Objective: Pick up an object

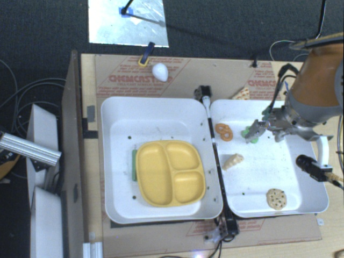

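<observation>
Cardboard (177, 71) printed "CHEMCAST" under white bins (161, 109), tool (253, 132) over right bin, grip state unclear, near pretzel (224, 131)

Arm (317, 85) cut off at right edge | green strip (134, 164) mostly hidden under yellow tray (171, 173) | gripper (257, 131) blurred, small green item at its tip unidentifiable
</observation>
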You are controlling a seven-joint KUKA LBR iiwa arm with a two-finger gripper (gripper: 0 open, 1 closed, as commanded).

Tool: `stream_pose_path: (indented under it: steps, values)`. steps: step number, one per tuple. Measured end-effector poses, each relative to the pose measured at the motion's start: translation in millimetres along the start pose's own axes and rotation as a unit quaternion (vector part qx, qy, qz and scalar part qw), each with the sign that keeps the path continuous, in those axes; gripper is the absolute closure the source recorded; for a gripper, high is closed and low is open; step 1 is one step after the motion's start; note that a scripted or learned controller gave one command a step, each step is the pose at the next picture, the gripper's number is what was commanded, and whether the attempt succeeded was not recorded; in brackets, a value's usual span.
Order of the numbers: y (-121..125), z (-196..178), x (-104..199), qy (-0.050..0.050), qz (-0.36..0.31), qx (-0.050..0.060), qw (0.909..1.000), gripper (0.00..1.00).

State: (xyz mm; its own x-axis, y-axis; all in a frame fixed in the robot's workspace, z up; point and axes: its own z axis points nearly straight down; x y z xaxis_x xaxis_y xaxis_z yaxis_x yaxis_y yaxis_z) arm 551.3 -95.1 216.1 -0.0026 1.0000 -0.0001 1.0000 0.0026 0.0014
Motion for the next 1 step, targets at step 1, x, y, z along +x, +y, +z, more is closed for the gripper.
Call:
stream_pose_path:
  steps: [1]
  values:
    - [15.1, 134.6, -10.4, 0.0, 0.001, 0.004, 1.0, 0.0]
